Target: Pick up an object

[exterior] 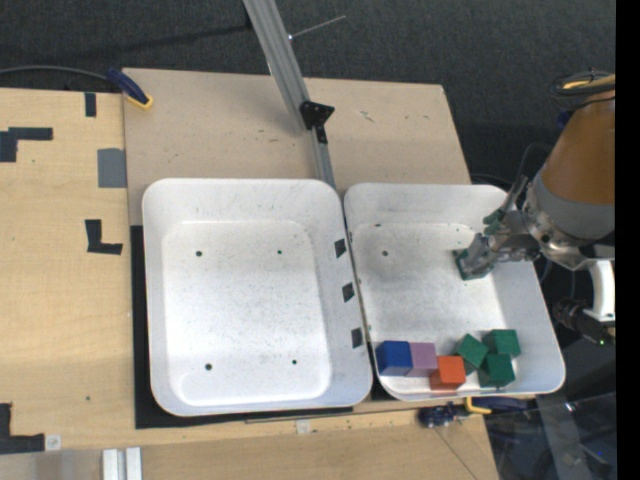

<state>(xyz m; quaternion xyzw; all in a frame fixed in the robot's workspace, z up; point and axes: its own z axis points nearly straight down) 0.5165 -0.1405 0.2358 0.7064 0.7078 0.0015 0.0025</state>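
My gripper reaches in from the right over the right bin, near its right wall. A small dark green block sits between its fingertips, and the gripper is shut on it. Along the front edge of the same bin lie a blue block, a lilac block, an orange block and three green blocks bunched together.
The left bin stands beside the right one, their rims touching in the middle. A slanted metal rail runs down from the top to the bins' shared edge. A blue and yellow clamp lies at the bench's far left.
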